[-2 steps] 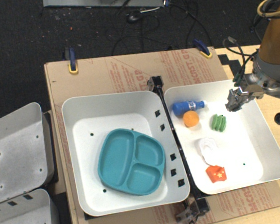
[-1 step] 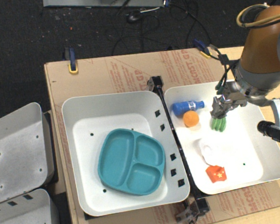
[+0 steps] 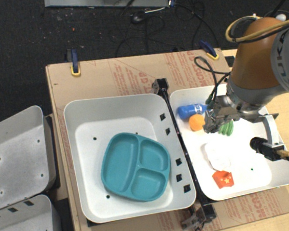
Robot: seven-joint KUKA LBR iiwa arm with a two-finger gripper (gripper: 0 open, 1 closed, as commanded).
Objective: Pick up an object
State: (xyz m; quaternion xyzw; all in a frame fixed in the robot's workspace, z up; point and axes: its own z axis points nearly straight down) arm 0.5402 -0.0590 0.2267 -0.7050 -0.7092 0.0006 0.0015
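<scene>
Bins are sitting side by side on a cardboard-covered bench (image 3: 129, 72), two shallow white trays seen from above at a slant. The left bin (image 3: 76, 115) is holding a teal divided plate (image 3: 135, 166), lying flat toward its near right corner. The right bin (image 3: 283, 179) is holding several small things. An orange ball (image 3: 196, 122) and a blue object (image 3: 188, 110) are lying touching each other near its far left corner. A white object (image 3: 218, 155) is resting near the middle, and a red object (image 3: 223, 179) is lying just beside it, toward the near edge. The grey arm with its orange band (image 3: 255, 62) is reaching in from the right, and the gripper (image 3: 215, 125) is hanging low over the far part of the right bin, just beside the orange ball. A green object (image 3: 226, 128) is showing at its tip. Whether the fingers are apart or together, I cannot tell, nor whether the green object is between them.
</scene>
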